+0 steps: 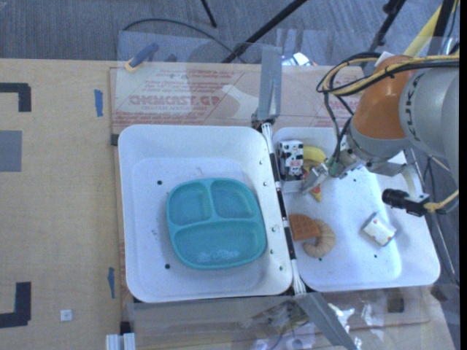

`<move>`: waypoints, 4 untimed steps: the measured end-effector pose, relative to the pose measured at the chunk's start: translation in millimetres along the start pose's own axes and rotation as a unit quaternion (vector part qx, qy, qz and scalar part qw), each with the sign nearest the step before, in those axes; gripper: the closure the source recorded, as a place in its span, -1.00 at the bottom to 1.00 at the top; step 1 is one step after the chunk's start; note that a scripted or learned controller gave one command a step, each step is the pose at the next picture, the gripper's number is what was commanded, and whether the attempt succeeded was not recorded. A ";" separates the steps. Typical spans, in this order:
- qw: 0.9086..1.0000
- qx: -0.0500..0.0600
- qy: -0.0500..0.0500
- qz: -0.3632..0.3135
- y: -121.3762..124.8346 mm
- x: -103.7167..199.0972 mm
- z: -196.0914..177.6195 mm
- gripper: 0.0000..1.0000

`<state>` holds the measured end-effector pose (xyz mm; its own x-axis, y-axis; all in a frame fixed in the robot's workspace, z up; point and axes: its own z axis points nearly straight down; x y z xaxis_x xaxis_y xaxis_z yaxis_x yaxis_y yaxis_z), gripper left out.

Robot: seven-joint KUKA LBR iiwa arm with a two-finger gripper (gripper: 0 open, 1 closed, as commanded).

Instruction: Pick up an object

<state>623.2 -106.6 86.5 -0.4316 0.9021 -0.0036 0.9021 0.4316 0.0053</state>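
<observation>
2 white bins: left bin (139,159) centre frame holds 1 teal divided plate (216,223). Right bin (416,261) holds 4 items: croissant (314,233) lower left, white wedge (378,230) at right, yellow banana (315,154) and black-white carton (292,158) upper left. Gripper (319,179) low over bin's upper left, just beside banana; can't tell how wide it's open or if it's got anything.

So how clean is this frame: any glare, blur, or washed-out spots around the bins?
Camera view: the two white bins are bright and nearly washed out, with little surface texture. The teal divided plate reads crisply. The arm's orange band looks soft, slightly blurred. Small items near the gripper are hard to make out.
</observation>
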 end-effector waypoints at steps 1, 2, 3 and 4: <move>1.000 0.000 0.000 0.000 0.1 -0.6 -11.0 1.00; 0.999 0.002 0.001 0.044 61.5 52.2 -99.3 1.00; 1.000 0.002 0.002 0.010 -35.6 18.2 -150.3 1.00; 1.000 0.003 0.002 0.010 -35.5 18.4 -150.1 -1.00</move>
<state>582.2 -105.2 236.4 -0.4135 0.9105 -0.0003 0.9105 0.4135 0.0003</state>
